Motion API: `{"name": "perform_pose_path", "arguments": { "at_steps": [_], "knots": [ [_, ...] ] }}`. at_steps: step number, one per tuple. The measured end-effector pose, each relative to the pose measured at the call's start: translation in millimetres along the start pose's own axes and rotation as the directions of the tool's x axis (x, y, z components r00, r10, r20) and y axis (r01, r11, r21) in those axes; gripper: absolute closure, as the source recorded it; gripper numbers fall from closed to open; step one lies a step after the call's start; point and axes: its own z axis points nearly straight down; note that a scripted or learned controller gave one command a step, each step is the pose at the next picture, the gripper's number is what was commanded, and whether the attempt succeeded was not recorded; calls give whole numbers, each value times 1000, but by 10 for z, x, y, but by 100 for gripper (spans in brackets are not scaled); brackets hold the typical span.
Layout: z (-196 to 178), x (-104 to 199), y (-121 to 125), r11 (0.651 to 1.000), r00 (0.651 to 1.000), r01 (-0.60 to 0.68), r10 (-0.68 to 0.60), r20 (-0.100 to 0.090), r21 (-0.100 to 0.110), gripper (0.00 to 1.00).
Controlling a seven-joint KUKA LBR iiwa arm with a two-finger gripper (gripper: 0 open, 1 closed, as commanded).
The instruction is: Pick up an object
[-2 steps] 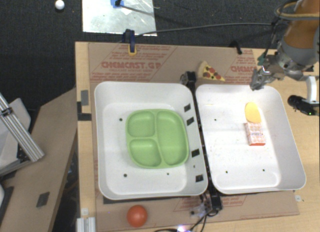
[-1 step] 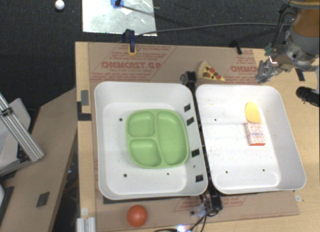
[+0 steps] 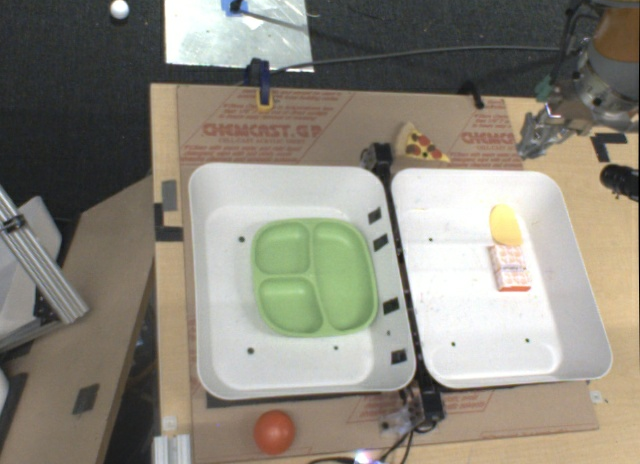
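In the right bin (image 3: pixel 560 352) lie a yellow oval object (image 3: pixel 506 223) and, just below it, a small white and red box (image 3: pixel 511 267). The left bin (image 3: pixel 215 352) holds a green three-part plate (image 3: pixel 313 275). My gripper (image 3: pixel 535 139) hangs at the upper right, above the bench behind the right bin's far right corner, well away from both objects. Nothing shows between its fingertips.
A pizza-slice toy (image 3: pixel 421 144) lies on the bench behind the bins. A red-orange ball (image 3: pixel 274 431) sits on the bench in front of the left bin. A blue clamp (image 3: pixel 260 78) stands at the bench's back edge. Cables run across the dark floor beyond.
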Motion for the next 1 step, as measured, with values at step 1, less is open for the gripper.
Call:
{"name": "perform_pose_path", "arguments": {
  "at_steps": [1],
  "knots": [
    [159,577,-103,1000,1000,3,-3,-3,5,100]
  ]
}}
